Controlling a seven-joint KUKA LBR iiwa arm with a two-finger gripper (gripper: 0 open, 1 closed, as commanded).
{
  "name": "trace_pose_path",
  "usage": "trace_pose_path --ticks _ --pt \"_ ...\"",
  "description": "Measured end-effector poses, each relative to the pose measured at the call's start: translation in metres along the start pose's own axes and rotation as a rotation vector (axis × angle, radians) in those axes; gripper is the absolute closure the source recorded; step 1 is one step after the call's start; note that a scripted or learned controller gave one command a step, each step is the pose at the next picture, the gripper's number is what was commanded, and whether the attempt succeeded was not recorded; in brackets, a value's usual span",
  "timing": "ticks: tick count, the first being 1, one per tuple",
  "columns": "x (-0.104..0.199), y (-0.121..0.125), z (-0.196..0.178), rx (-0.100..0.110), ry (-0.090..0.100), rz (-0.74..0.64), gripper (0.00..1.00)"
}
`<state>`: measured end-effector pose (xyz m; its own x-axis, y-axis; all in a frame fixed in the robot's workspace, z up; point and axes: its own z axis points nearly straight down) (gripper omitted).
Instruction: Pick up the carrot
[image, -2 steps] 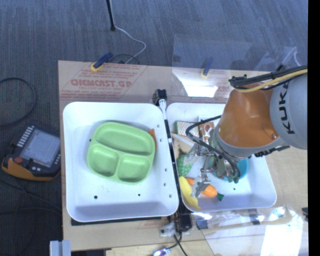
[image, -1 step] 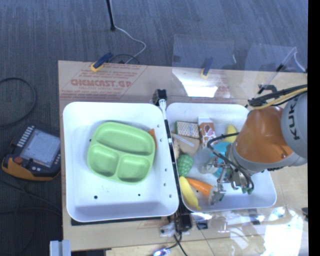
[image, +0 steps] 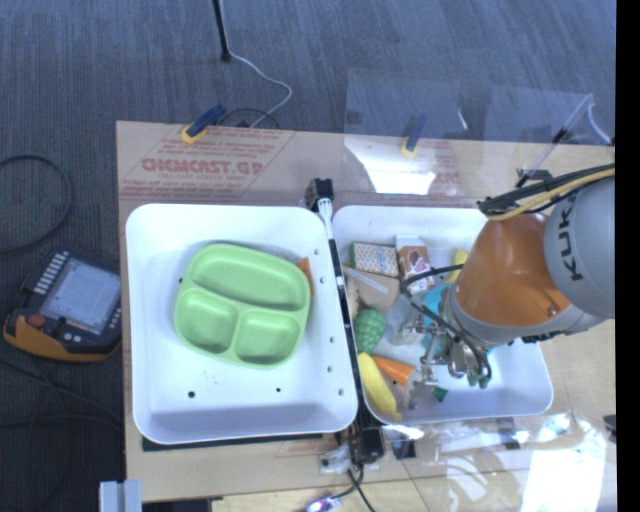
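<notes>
We see the carrot (image: 396, 370) as a small orange wedge, smooth & plastic-looking, lying in the right bin (image: 520, 395) toward its near-left corner. Its long axis runs roughly left-right w/ a slight slant; the left end touches or tucks under a yellow banana-shaped piece (image: 378, 386), the right end reaches toward the gripper (image: 440, 375). Which end is the tip we can't tell.

The gripper hangs just right of the carrot, low over the bin floor. Whether it's released, clenched or grasping anything we can't tell; metal parts & cables blur together there.

Just far of the carrot sits a bumpy green item (image: 370, 326); further back are small printed food boxes (image: 375, 258). The arm's orange band (image: 505, 275) is glossy & rounded.

The left bin (image: 160, 390), white, shallow, rounded corners, holds a light-green divided plate (image: 243, 303) w/ three compartments, matte plastic. A bit of orange (image: 304, 266) peeks out at its far-right edge.
</notes>
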<state>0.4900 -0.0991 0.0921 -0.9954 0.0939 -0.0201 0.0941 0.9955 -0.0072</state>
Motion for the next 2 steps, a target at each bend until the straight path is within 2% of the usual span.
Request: trace_pose_path --ticks 1,2 --pt "-0.0003 0.0043 0.0008 -0.006 0.009 0.223 0.00" --pt "0.0004 0.0044 0.0005 -0.004 0.003 0.188 0.00"
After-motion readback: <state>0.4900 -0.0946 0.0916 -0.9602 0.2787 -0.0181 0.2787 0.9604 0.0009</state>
